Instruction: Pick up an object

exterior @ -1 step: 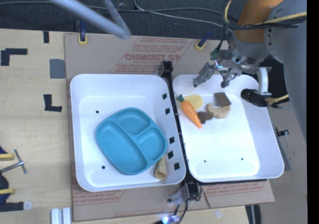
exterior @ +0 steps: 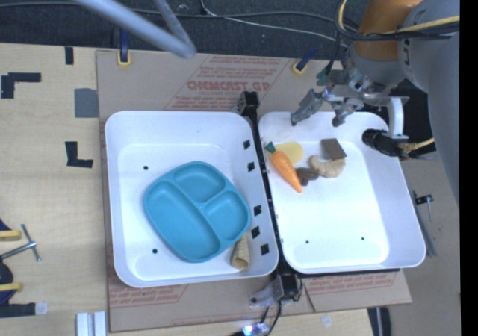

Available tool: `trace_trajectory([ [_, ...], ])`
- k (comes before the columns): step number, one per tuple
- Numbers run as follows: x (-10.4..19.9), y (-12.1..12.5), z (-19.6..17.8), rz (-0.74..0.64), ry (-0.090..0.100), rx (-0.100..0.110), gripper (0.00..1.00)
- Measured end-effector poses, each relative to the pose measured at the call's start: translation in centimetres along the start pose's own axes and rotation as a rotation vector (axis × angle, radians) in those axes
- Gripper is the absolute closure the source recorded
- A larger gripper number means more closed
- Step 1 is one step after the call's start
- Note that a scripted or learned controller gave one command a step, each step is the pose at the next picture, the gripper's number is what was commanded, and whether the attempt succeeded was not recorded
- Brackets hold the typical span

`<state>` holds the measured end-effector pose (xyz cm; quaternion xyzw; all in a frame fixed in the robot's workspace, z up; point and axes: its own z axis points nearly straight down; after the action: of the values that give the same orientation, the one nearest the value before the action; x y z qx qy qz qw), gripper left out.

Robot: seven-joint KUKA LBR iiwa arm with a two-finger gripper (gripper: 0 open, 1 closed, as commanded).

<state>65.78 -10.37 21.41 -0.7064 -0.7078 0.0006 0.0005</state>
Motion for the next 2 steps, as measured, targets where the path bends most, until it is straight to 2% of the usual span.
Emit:
trace_trajectory([
  [1, 0.1, -1.0, 4.8, 0.0, -0.001, 0.004, 0.0],
  [2, 0.5, -1.0, 11.3, -0.001, 0.0, 0.005, 0.0],
])
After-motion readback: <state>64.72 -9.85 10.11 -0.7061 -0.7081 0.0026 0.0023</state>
